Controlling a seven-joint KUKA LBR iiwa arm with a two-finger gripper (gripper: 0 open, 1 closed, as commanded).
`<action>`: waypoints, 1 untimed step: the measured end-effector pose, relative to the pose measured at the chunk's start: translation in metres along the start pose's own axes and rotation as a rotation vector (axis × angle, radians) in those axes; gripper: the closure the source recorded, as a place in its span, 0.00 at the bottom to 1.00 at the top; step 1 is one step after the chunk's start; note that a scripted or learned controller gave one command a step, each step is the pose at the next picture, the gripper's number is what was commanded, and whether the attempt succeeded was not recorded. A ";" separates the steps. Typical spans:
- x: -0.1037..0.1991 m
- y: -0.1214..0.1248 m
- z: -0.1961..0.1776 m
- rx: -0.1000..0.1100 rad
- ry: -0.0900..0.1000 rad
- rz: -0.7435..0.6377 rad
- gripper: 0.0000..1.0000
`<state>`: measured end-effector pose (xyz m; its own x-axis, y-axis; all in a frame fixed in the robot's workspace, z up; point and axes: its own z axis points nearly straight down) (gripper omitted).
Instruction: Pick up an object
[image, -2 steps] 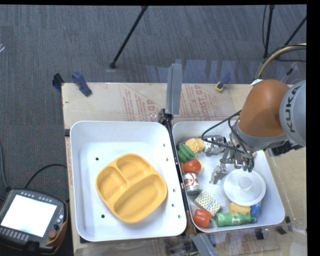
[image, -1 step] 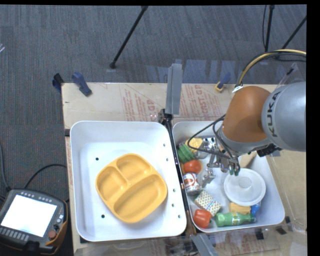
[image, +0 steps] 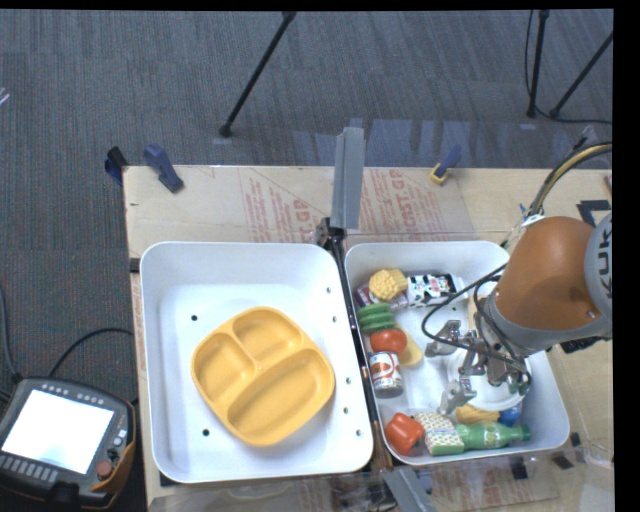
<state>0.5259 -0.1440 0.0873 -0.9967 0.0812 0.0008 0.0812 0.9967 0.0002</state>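
The end effector (image: 468, 392) is poised low in the right bin (image: 552, 400) — a green bottle (image: 487, 436) lies just beyond, lengthwise along the worktop's near edge; its grip state cannot be told.

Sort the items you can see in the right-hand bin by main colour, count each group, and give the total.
Yellow: 2, corn, banana-like piece
Green: 2, vegetable, bottle
Red or orange: 3, tomato, can, pepper
Black and white: 1, carton
Multicoloured: 1, small packet
Total: 9 visible; the gripper may hide more.
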 end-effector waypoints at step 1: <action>-0.011 -0.070 -0.060 0.002 -0.008 0.005 0.00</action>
<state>0.5317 -0.2149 0.1469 -0.9963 0.0857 -0.0076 0.0857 0.9963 -0.0017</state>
